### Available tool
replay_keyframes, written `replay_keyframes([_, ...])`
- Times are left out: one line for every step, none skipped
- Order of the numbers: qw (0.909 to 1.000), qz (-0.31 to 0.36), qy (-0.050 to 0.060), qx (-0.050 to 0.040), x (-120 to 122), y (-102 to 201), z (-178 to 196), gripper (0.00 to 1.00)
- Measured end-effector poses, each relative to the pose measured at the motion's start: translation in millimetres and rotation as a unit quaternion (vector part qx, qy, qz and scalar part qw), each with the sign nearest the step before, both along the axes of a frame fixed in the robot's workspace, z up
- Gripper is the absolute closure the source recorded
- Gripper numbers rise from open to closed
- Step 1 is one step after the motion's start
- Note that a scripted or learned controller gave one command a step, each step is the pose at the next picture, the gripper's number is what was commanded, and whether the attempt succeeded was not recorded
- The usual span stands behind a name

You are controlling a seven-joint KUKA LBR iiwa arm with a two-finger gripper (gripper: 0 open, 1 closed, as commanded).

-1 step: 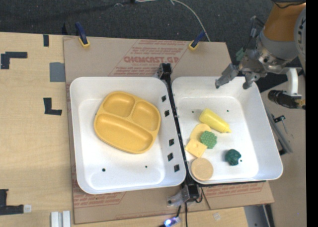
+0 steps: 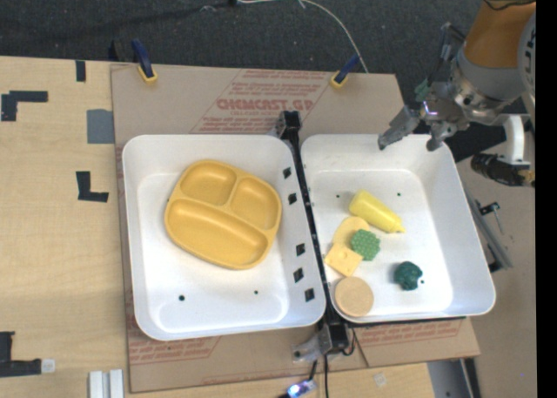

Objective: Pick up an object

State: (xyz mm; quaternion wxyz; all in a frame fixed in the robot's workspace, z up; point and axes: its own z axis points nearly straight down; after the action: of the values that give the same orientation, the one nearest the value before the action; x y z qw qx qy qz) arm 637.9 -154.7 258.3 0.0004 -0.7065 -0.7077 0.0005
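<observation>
Presently the gripper (image 2: pixel 409 137) hangs over the far rim of the right bin (image 2: pixel 466 239), its two dark fingers spread apart with nothing between them. One fingertip sits above the bin's far edge toward the divider, the other nearer the far right corner. Inside that bin lie five items, all well apart from the gripper: a yellow wedge-shaped piece (image 2: pixel 376 212) near the middle, a light green broccoli floret (image 2: pixel 365 244) just below it, a yellow cheese block (image 2: pixel 343 259) touching the floret, a round tan cracker (image 2: pixel 354 296) at the near edge, and a dark green floret (image 2: pixel 407 275) to the right. The left bin (image 2: pixel 144 257) holds a yellow divided plate (image 2: pixel 224 212), lying flat. Both bins rest on a cardboard sheet (image 2: pixel 261 100) held by blue clamps (image 2: pixel 142 59).
</observation>
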Motion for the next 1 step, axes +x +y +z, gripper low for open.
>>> replay_keyframes([1.0000,0.000,0.003,0.0000,-1.9,-1.2,-64.5,0.00])
